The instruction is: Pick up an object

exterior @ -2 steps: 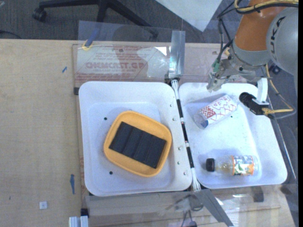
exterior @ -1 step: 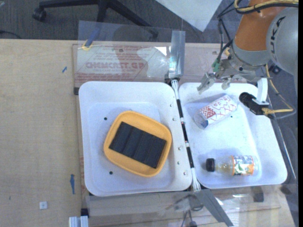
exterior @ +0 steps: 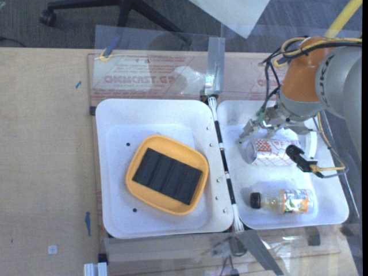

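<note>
Gripper [exterior: 259, 132] low in right bin [exterior: 330, 191], right at a red-and-white can [exterior: 268, 149] lying on its side; open or closed, impossible to tell. Nearer the front, well apart, a black-capped bottle [exterior: 283, 201]. In left bin [exterior: 115, 125], yellow tray [exterior: 141, 163] holding black pad [exterior: 168, 175].

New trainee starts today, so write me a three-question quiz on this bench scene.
1. True or false: the bottle lies on its side in the bin on the view's right.
2. Which bin holds the yellow tray? A) the view's left bin B) the view's right bin C) neither
3. Fill in: the packet closest to the hand is white and ____.

Key: 1 true; 2 A; 3 red.
</note>
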Motion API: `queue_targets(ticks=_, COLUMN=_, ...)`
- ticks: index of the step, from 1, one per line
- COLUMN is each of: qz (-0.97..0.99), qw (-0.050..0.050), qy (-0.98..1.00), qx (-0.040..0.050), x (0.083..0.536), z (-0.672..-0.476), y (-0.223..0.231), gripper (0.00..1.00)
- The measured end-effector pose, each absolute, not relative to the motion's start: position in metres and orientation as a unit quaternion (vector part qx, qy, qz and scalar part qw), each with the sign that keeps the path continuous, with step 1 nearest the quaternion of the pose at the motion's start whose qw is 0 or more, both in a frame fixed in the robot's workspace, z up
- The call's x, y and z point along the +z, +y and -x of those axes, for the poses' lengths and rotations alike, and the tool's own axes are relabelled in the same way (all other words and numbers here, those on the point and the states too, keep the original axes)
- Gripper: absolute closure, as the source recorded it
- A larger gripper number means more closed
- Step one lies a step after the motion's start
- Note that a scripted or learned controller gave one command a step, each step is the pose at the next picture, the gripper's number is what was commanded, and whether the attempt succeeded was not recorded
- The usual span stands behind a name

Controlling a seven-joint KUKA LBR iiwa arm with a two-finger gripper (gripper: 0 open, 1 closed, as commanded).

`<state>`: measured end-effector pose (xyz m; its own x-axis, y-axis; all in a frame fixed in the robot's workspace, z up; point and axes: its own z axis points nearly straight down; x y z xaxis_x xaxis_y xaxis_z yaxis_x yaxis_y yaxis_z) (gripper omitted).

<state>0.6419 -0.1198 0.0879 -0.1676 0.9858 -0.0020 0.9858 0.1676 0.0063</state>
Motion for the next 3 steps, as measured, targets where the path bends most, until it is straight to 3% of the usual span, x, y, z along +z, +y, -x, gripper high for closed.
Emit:
queue_targets(ticks=1, qz=-0.635, qw=0.003, qy=0.773, qx=0.0025, x=0.089, z=-0.601, y=-0.119, gripper=0.00)
queue_targets(ticks=2, qz=-0.656, qw=0.003, qy=0.755, qx=0.0027, x=0.089, z=-0.539, y=-0.131, gripper=0.00)
queue_targets(ticks=3, qz=-0.523, qw=0.005, qy=0.852, qx=0.0025, x=0.089, z=-0.591, y=-0.137, gripper=0.00)
